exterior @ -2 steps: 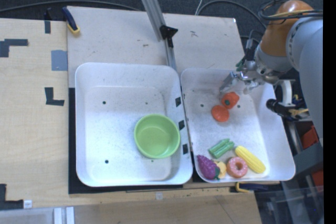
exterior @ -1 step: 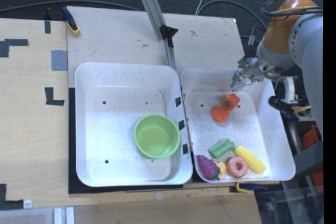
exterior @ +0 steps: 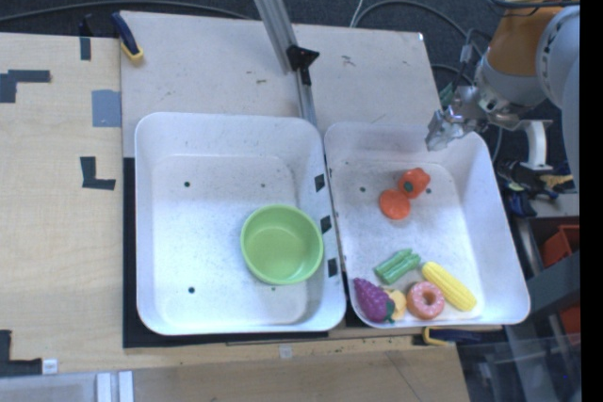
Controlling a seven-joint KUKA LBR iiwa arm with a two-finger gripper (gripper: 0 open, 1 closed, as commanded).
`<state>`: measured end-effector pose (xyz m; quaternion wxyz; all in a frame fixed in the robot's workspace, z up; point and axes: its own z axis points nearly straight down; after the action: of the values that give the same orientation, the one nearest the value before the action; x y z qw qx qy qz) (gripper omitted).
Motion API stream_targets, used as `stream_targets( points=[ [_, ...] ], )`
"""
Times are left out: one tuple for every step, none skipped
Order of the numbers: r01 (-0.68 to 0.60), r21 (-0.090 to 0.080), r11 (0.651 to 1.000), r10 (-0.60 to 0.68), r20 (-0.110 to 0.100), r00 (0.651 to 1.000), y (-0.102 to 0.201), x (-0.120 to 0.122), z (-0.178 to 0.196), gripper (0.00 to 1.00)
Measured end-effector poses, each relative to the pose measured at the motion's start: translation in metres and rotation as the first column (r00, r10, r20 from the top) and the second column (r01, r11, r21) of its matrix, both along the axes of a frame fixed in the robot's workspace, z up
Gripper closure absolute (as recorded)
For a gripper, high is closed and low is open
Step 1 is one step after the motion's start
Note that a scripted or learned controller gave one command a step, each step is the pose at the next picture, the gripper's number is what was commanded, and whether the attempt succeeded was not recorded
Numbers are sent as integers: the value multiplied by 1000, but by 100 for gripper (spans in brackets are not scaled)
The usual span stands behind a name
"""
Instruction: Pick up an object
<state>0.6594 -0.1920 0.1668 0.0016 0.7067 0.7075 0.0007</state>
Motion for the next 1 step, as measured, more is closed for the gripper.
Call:
stream_targets(
  points=[
    [-1,-1,1000,1,2,1000,-8,-5,54,100]
  ],
)
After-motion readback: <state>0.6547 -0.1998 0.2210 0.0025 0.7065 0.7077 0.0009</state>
